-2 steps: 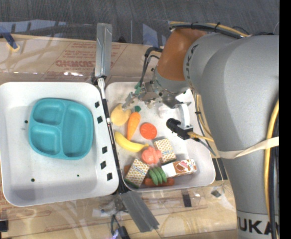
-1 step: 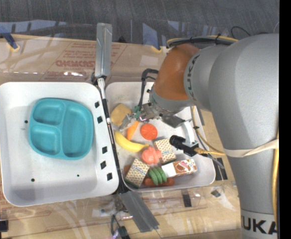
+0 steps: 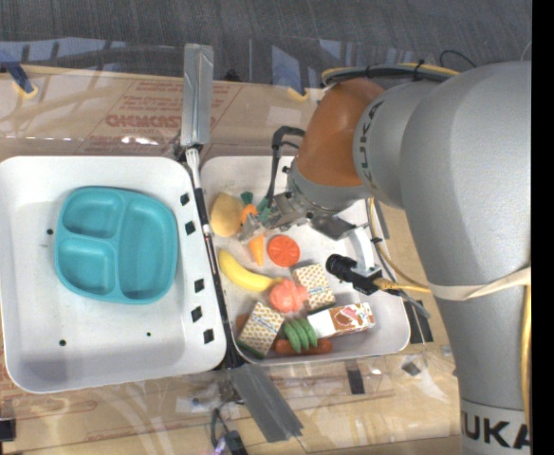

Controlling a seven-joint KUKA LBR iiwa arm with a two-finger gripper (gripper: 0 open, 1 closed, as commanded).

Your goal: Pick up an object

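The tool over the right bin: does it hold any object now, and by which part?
It cannot be told. The tool is low in the right bin, near the small carrot and the yellow fruit, but its tips are hidden.

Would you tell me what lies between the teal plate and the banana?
In the camera view, the bins' adjoining walls lie between the teal plate and the banana.
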